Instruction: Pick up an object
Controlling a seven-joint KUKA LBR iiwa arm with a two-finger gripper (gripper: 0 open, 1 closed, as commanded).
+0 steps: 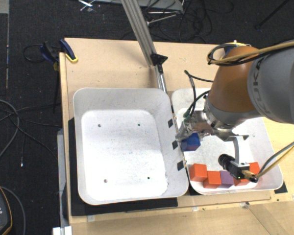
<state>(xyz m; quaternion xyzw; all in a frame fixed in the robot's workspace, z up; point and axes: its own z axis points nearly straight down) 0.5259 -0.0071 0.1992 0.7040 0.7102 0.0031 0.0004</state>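
Gripper (pixel 188 133) seen over right bin (pixel 269 146), near that bin's left wall, arm reaching in from right. Blue block (pixel 190 142) seen directly below fingertips, apparently between them; firm hold judged likely but not confirmed, finger spacing largely hidden by wrist. Block appears slightly above bin floor, though height uncertain. Orange blocks (pixel 199 172) and purple block (pixel 226 178) left in row along bin's near edge. Left bin (pixel 83 106) beside it. Step judged: grasp made, lift in hand. Next move calls for straight rise, clear of left wall.
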